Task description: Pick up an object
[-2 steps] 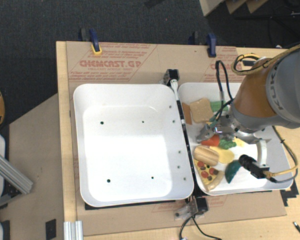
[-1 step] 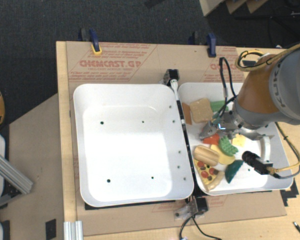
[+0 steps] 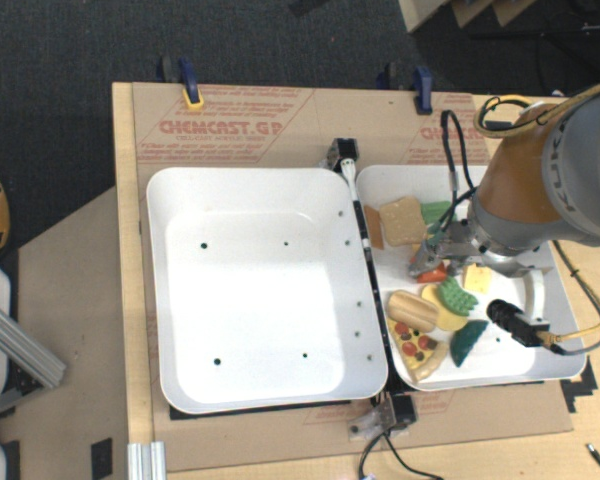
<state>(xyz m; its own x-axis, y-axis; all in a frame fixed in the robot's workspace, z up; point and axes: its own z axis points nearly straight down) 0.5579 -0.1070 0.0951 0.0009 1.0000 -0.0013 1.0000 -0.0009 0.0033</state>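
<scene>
- The bench [image 3: 280, 128] is viewed from a single fixed camera set above it.
- Both white bins [image 3: 180, 268] are taken in at a slant, from moderate height.

Gripper [image 3: 442, 253] mostly hidden beneath the arm's wrist [image 3: 520, 203], fingers not made out. Arm cut off at the right edge. Green item [image 3: 436, 212] half covered by the wrist, kind unclear. Red piece [image 3: 428, 273] under the gripper too small to identify. Right bin's far wall [image 3: 410, 174] partly screened by cable.
</scene>
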